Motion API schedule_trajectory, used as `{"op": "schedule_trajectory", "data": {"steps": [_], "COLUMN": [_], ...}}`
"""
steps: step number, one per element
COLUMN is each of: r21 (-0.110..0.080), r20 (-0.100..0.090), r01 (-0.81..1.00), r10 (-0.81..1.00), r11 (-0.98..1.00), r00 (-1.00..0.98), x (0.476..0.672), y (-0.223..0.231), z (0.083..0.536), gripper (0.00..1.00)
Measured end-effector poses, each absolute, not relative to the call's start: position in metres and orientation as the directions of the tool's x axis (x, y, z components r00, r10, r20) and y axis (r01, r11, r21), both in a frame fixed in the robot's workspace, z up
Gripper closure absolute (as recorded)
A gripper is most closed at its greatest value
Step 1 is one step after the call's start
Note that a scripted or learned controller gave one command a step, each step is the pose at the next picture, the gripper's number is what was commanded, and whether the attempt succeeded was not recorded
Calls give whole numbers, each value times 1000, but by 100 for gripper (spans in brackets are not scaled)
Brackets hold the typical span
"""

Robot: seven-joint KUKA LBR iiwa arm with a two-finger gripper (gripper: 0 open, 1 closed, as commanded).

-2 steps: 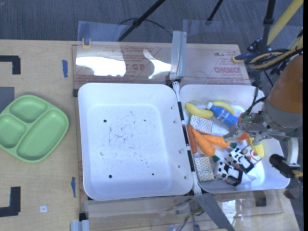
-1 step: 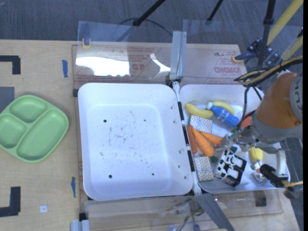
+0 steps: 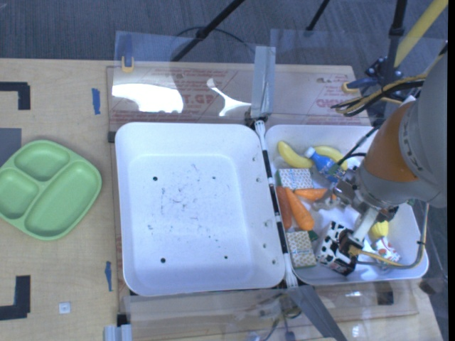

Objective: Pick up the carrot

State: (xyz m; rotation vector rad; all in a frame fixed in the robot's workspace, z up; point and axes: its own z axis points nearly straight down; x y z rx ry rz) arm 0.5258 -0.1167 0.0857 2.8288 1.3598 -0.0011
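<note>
Camera view: green divided plate sits on the counter, far left. Left bin comes next. In the right bin, the carrot lies by the left wall, long axis diagonal from upper-left to lower-right; which end is the tip is unclear. The hand hangs just right of it; spread or pressed together, cannot tell.

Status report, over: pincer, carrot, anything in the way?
Pincer in right bin, right of carrot. Carrot lies along bin's left wall. Box and banana close by.
</note>
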Motion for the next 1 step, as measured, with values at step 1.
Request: {"op": "schedule_trajectory", "data": {"steps": [1], "r21": [-1], "r20": [1], "r01": [603], "r10": [603], "r11": [-798], "r00": [798], "x": [532], "y": [-132], "z": [86], "gripper": [0]}}
